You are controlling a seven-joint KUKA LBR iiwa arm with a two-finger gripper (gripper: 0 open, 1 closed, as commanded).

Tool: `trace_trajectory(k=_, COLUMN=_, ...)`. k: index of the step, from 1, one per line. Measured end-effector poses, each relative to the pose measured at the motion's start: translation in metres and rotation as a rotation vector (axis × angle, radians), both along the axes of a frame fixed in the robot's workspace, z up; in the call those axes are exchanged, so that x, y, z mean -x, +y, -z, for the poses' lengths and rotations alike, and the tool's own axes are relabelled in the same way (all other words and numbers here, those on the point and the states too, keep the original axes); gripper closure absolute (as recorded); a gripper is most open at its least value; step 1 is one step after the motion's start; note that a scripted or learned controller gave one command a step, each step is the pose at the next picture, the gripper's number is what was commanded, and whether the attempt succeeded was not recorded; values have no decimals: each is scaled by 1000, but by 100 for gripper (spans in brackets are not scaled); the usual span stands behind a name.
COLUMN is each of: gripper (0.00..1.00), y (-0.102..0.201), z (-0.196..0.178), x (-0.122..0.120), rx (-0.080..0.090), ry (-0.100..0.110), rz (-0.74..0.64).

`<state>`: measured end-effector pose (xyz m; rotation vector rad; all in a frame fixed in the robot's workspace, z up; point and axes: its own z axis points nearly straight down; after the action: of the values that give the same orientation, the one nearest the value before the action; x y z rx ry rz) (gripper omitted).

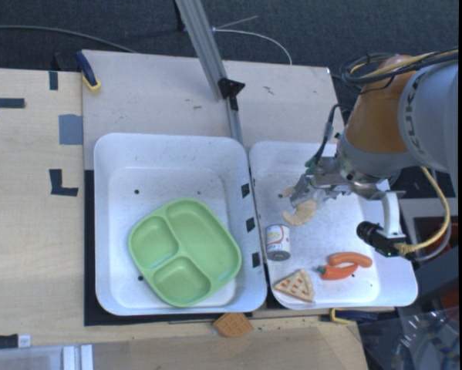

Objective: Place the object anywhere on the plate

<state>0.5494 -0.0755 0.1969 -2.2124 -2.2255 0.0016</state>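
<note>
Orange carrot lies lengthwise left-right, right bin.

This is a robotics lab: a grey arm with an orange band reaches over a bench marked with tape, two white bins sit side by side, cables trail across dark carpet, and a metal pole rises beside them.
</note>
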Motion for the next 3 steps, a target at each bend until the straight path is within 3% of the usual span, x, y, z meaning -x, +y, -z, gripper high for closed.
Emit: trace_trajectory(k=3, gripper=100, y=153, z=-16, x=-19, rx=0, ry=-1, rz=-2)
